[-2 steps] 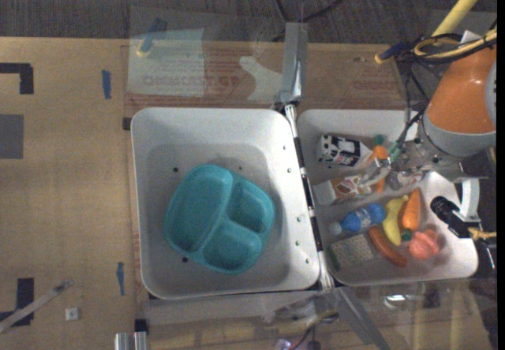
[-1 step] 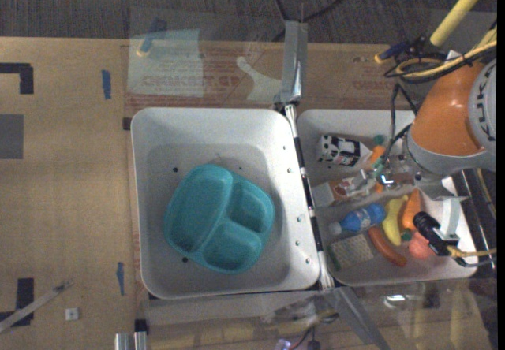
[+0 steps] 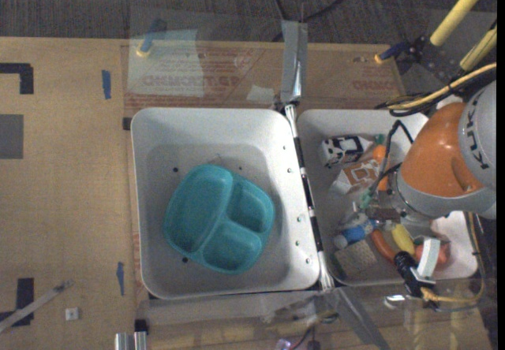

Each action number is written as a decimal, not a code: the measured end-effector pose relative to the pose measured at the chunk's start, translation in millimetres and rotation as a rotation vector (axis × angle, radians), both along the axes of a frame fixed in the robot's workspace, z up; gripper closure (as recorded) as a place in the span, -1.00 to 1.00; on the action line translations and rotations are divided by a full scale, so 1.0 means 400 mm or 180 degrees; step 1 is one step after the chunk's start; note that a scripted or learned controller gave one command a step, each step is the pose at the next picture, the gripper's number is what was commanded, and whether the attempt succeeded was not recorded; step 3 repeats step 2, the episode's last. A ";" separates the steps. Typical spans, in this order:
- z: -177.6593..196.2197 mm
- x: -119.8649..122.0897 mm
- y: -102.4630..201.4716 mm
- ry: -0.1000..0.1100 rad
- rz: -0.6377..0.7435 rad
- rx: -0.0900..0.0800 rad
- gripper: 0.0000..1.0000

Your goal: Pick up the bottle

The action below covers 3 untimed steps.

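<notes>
1. You have two white bins side by side. The left bin (image 3: 150, 183) holds a teal tray (image 3: 219, 218) with sections in it. The right bin (image 3: 309, 183) holds a pile of small things.
2. Your arm (image 3: 442, 163) hangs over the right bin, and its orange band covers much of the pile.
3. The gripper (image 3: 385, 210) sits low over the middle of the pile. You cannot tell from here what it is doing or if it has hold of anything, because the wrist hides it.
4. The bottle is hard to pick out. The best guess is the small bottle (image 3: 355, 230) with blue on it, just left of the gripper, near the middle of the bin. It seems to lie on its side, touching other things.
5. Near it you can see a black and white toy (image 3: 341, 150) at the top of the bin, an orange and white packet (image 3: 359, 175) below that, and red and yellow bits (image 3: 394, 240) by the wrist.
6. To do this step well, come down right over the bottle, not over its neighbours.
7. Turn the gripper so it closes across the thin way of the bottle.
8. Go slow near the bottom, so you do not push the pile around.
9. Lift straight up, then check that the bottle is really held.
</notes>
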State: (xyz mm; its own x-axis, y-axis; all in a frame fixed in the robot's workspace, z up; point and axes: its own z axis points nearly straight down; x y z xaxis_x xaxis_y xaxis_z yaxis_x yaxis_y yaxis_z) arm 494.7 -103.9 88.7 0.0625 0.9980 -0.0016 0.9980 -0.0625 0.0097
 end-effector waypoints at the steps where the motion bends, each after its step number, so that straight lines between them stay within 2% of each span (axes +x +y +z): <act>1: 0.023 -0.001 -0.007 -0.0002 -0.0027 0.0001 1.00; 2: 0.238 0.031 0.099 0.0033 -0.1086 0.0008 1.00; 3: 0.238 0.031 0.099 0.0033 -0.1086 0.0008 1.00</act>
